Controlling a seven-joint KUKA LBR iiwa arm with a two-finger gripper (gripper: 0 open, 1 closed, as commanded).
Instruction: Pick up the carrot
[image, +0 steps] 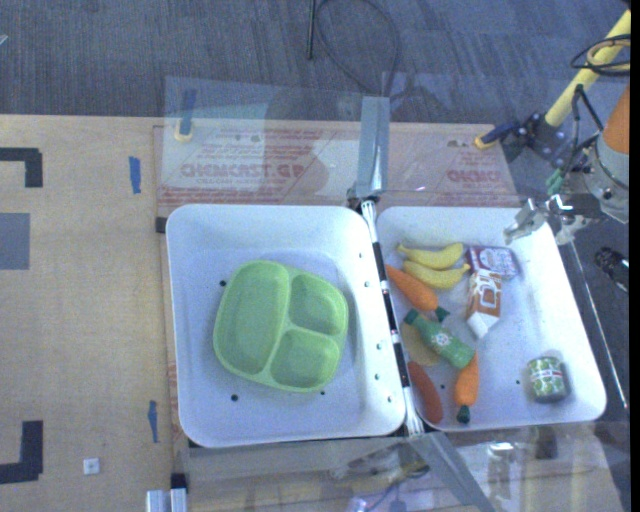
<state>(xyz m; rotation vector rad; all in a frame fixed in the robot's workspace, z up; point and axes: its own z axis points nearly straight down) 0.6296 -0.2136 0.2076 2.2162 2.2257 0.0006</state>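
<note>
The left bin (200, 400) holds a green divided plate (281, 325). In the right bin (585, 380), one carrot (413, 288) lies just below the bananas (434, 264); another carrot (466, 383) lies beside a green bottle (440, 340). The gripper (545, 217) hovers over the far right corner; its opening cannot be told.
</note>
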